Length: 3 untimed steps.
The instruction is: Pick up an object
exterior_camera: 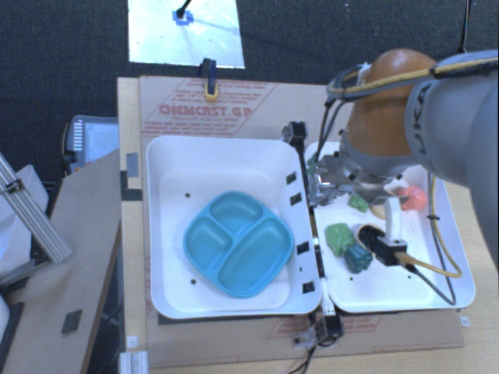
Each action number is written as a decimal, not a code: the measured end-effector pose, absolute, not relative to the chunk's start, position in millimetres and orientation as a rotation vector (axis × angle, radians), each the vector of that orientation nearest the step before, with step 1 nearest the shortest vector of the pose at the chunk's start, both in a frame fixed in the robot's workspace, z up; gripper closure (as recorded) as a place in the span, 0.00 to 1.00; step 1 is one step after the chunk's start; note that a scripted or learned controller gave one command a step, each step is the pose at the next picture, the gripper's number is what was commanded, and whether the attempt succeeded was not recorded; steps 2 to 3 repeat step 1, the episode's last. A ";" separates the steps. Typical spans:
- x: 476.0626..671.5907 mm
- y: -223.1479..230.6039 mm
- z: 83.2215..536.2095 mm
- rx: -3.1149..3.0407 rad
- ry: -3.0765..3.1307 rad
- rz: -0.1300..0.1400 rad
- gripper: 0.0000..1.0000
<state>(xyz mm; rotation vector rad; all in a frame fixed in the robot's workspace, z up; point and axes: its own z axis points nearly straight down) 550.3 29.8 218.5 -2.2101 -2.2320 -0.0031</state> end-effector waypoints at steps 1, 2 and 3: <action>549.4 89.8 212.9 -2.209 -2.233 -0.004 1.00; 549.4 89.8 212.9 -2.209 -2.233 -0.004 1.00; 549.4 89.8 212.9 -2.209 -2.233 -0.004 1.00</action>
